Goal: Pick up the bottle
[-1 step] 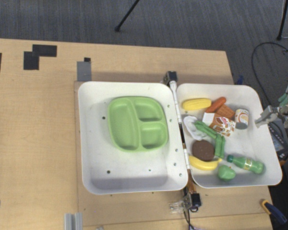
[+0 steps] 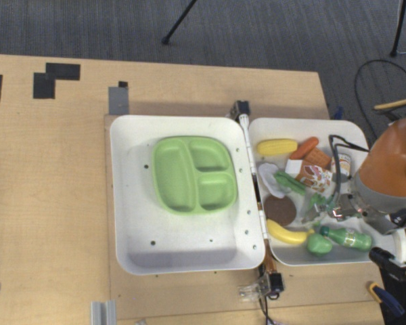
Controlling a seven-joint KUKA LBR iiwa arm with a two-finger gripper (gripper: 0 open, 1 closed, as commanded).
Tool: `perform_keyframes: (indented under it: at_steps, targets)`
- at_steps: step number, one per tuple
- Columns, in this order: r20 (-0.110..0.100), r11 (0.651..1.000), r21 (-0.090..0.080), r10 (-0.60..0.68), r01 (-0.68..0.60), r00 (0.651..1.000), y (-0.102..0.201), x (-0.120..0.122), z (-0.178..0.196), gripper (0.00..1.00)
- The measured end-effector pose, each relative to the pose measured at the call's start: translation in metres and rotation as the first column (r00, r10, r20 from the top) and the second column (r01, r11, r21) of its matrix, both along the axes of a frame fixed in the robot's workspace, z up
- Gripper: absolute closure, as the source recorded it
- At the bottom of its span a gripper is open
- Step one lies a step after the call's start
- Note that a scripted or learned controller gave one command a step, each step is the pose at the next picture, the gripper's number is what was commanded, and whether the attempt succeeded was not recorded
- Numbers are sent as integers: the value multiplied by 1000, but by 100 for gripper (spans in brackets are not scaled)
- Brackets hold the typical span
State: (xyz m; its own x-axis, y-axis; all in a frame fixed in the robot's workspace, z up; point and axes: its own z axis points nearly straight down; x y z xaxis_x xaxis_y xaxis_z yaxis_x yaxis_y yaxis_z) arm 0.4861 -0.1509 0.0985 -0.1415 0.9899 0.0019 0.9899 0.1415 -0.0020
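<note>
The gripper is hanging over the cluttered right bin (can't tell its state), so it's risking snagging neighbouring toys instead of the green bottle.

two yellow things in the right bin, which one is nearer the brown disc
The yellow banana at the right bin's near edge; it lies just below the brown disc. The other yellow piece sits farther back.

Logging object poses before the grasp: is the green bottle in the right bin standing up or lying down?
Lying down. The bottle rests on its side along the right bin's near edge, its long axis running across the view, beside the banana.
</note>
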Motion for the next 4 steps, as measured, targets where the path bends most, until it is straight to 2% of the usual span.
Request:
perform_keyframes:
  at_steps: [1,2,3,4]
  targets:
    - [7,1000,-2,1,-1,1000,0,2,12,100]
    - [6,999,-1,-44,44,999,83,2,86,100]
    - [6,998,-1,62,-62,998,170,2,123,100]
    - [4,990,-1,143,-143,990,240,1,120,100]
